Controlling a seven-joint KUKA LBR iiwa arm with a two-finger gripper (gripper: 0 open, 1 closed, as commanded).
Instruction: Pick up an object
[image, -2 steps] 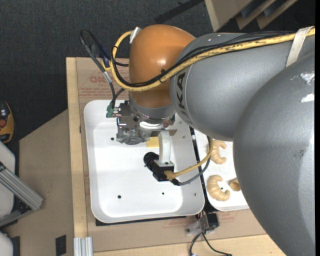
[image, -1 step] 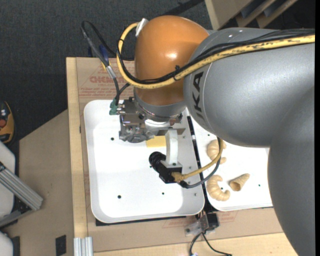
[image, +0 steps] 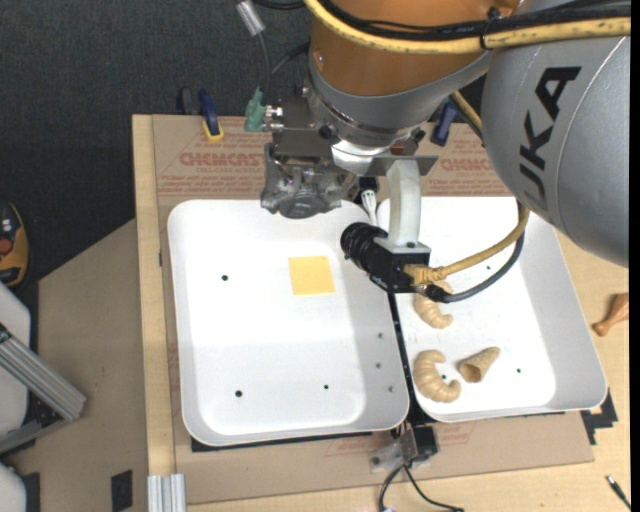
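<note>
The claw (image: 300, 192) hangs above the left bin (image: 200, 300), its opening I cannot tell; it should descend straight onto the yellow square (image: 311, 274).

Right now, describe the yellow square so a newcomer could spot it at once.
Look in the left white bin, toward its upper middle. The flat yellow square lies there alone; the right bin's pieces are beige and curved or cone-shaped.
</note>
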